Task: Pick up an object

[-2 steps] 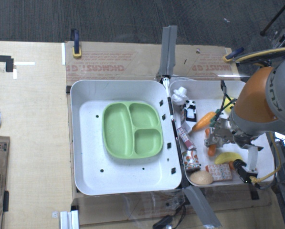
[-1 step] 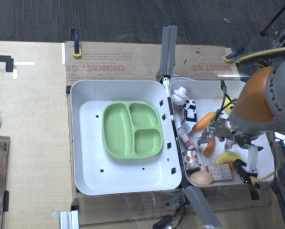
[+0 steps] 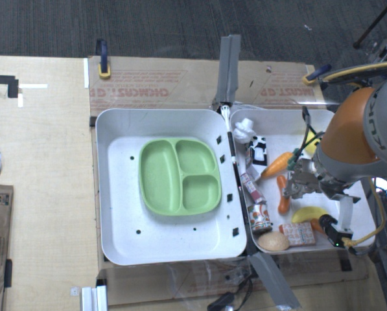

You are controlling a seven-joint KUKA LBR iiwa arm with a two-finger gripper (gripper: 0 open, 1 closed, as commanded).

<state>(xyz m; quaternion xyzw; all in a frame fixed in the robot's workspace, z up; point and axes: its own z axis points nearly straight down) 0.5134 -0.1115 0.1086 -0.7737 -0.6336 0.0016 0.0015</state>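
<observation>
In the camera view, we see the gripper [image 3: 297, 185] low in the right bin [image 3: 281, 123], just beside a small orange carrot [image 3: 283, 196]; whether it is open or closed we cannot tell. We judge the carrot light, stiff and smooth, best pinched across its middle.

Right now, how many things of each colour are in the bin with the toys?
Orange: 2, the carrot and the thin stick
Yellow: 1, the banana
White: 1, the crumpled lump
Tan: 1, the round roll
Total: 5, other things there are mixed colours.
</observation>
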